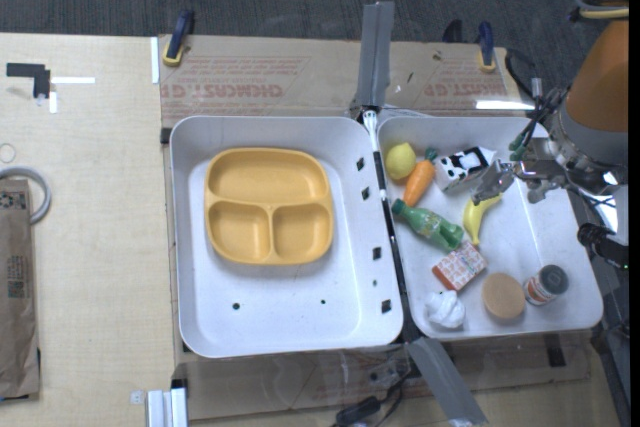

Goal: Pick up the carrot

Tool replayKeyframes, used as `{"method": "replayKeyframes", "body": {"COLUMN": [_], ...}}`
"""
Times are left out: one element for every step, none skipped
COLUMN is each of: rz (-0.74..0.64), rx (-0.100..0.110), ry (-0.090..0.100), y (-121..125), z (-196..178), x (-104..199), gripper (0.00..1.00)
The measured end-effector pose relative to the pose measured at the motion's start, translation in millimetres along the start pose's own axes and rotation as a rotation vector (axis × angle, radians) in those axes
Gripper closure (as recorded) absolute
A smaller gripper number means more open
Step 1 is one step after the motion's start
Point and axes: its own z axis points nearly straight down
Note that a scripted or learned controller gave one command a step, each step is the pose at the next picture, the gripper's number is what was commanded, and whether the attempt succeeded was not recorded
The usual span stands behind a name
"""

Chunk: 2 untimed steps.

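Carrot [419,182] sits at about 10 o'clock in the right bin [560,315], touching the lemon [400,159]. Gripper [497,183] hovers at roughly 3 o'clock from it, near the banana [478,216]; honestly can't tell how its tool stands.

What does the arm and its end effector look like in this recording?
The arm shows a broad orange band over grey housing at the view's right edge. Its end effector is silvery-grey metal with thin fingers, mounted on a boxy wrist. Dark cables loop beside the wrist.
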Motion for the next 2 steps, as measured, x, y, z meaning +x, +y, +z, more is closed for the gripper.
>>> {"method": "replayKeyframes", "body": {"rz": [-0.377, -0.537], "rx": [-0.001, -0.004], "ry": [0.000, -0.002], "y": [28, 61], "z": [16, 15], "x": [54, 94], "gripper": [0.00, 0.00]}}
